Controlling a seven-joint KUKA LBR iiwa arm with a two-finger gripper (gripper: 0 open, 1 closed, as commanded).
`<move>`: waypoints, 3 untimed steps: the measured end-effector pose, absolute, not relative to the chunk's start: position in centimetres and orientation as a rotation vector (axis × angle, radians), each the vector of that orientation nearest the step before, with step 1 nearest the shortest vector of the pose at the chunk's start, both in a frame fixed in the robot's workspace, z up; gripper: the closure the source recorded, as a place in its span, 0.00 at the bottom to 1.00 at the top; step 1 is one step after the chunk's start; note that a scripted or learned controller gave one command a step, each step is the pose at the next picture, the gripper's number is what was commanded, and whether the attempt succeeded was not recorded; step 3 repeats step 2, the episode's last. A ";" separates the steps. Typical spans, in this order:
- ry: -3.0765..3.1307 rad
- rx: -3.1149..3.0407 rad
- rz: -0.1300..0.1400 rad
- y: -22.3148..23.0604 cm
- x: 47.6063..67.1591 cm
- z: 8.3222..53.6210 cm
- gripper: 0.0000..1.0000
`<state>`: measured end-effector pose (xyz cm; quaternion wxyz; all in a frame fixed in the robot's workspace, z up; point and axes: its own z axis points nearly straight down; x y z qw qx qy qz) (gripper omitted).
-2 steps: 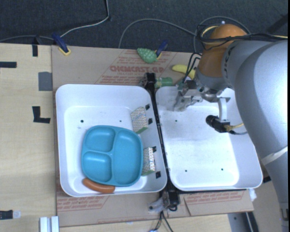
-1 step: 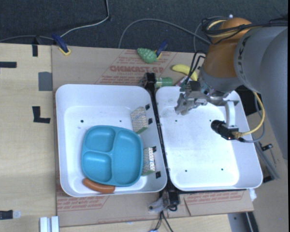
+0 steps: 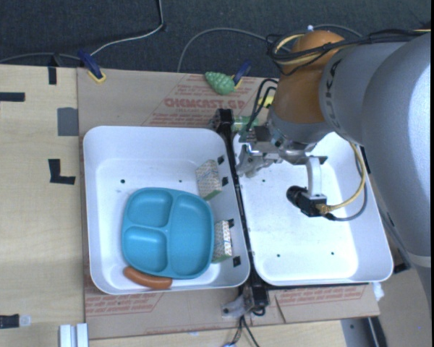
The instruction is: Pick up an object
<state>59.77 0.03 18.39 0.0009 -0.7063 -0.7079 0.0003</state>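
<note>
The things to be picked lie in the left bin (image 3: pixel 101 194). A blue plate (image 3: pixel 166 231) with three wells takes up the middle of it. An orange sausage (image 3: pixel 147 278) lies just beside the plate's near edge, by the bin's front wall. A small speckled block (image 3: pixel 207 173) sits near the divider between the bins, beyond the plate, and a second speckled piece (image 3: pixel 223 240) lies against the plate's right side. None of these is lifted; all rest on the bin floor.

The pincer (image 3: pixel 249 159) hangs at the divider, at the far left corner of the right bin (image 3: pixel 311 266), close to the speckled block but apart from it. Whether it is spread or closed I cannot tell, since the wrist and its cabling cover it from above. Nothing shows in its hold.

The arm (image 3: pixel 390 121) reaches over the right bin. A green thing (image 3: pixel 219 82) lies on the table (image 3: pixel 29 208) beyond the bins.

By my reading the task is at its start: no object is grasped, and the descent, the closing and the lift all remain.
</note>
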 end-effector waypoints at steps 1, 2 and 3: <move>-2.224 -2.216 0.001 6.9 59.1 18.4 1.00; -2.223 -2.218 0.002 6.8 59.1 18.4 0.00; -2.223 -2.218 0.002 6.8 59.1 18.4 0.00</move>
